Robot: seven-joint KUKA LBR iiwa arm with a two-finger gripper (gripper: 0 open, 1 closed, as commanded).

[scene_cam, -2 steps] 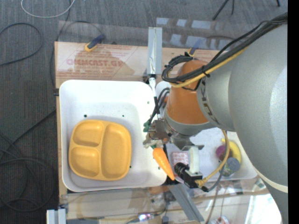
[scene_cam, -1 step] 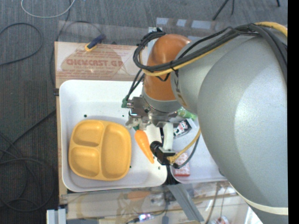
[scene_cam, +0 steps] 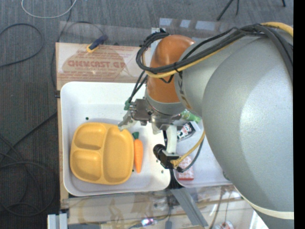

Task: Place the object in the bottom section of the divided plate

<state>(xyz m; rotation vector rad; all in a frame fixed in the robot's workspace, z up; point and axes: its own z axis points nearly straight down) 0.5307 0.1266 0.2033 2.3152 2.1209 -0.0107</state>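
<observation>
The divided plate is a plain mustard yellow all over. The carrot beside it is orange with a small dark green top. The bin is plain white. The arm is pale grey with a glossy orange band, and black and yellow cables run across it. The carpet is dark grey with fine ribbing, and the cardboard is tan with faded reddish lettering.

The grey arm runs past the right edge and covers most of the right bin. The gripper is too small and cluttered to read beside the yellow divided plate.
</observation>
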